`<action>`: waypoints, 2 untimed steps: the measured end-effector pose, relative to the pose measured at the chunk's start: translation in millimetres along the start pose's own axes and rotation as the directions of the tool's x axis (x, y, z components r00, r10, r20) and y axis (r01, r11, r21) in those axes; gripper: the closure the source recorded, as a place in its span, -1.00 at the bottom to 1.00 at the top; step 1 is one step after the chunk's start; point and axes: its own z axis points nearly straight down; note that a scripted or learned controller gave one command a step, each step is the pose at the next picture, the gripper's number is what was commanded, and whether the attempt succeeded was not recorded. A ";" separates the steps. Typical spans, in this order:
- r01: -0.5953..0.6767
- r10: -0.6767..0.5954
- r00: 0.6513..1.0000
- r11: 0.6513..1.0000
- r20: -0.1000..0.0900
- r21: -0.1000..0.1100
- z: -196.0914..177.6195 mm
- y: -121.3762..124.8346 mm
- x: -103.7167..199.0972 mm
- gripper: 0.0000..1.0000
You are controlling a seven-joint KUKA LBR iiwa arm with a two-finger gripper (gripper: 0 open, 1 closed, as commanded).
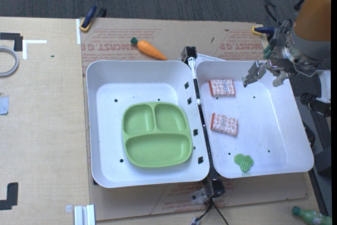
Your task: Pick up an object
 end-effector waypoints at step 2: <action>-0.068 0.068 0.998 0.998 0.000 0.002 69.2 41.8 90.1 -1.00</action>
